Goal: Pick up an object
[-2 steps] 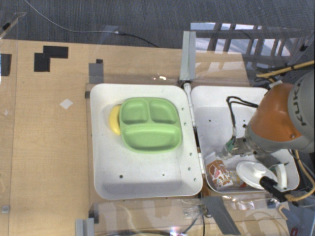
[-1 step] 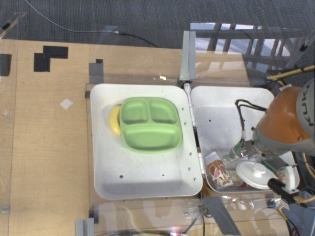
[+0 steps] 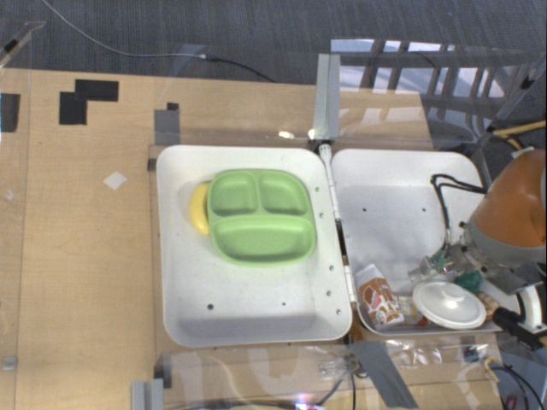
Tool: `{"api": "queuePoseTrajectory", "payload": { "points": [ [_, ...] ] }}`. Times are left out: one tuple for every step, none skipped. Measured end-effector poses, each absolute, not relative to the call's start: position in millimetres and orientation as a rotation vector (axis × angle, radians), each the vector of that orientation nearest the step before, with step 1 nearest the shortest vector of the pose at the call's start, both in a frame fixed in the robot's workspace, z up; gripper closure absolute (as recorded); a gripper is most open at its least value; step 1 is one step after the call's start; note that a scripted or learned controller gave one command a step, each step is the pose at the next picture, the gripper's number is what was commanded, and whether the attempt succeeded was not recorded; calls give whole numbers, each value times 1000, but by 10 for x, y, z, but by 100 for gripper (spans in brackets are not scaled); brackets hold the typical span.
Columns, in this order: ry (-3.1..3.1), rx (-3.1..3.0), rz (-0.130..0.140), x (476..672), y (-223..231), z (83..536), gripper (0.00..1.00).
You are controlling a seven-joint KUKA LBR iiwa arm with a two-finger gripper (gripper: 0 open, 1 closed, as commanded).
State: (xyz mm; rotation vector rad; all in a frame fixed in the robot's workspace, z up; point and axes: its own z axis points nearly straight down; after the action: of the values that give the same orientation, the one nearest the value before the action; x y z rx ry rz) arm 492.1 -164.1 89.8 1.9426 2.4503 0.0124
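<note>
The arm reaches in from the right, its orange band [image 3: 515, 202] over the right bin's right edge. Its gripper [image 3: 446, 265] is low in the right bin [image 3: 385, 203], just above a round white lid-like dish [image 3: 449, 304]. A small green item [image 3: 468, 278] shows right beside the gripper, partly hidden by the wrist. A brown and white snack packet [image 3: 379, 301] lies at the bin's front left corner, a short way left of the gripper. In the left bin [image 3: 248, 314] sits a green divided plate [image 3: 259, 216] with a yellow banana-like object [image 3: 198, 208] tucked under its left edge.
A black cable [image 3: 440, 196] loops from the arm over the right bin's floor. The ridge between the two bins [image 3: 335, 229] runs front to back. Metal frame bars [image 3: 427, 75] stand behind the right bin.
</note>
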Motion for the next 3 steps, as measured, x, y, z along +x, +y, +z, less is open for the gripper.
{"api": "queuePoseTrajectory", "payload": {
  "points": [
    [2516, 1859, 11, 5568, -1481, 893, 100],
    [2596, 1747, 12, 5519, -893, 898, 100],
    [2597, 1750, 10, 5511, -894, 886, 0]
  ]
}}
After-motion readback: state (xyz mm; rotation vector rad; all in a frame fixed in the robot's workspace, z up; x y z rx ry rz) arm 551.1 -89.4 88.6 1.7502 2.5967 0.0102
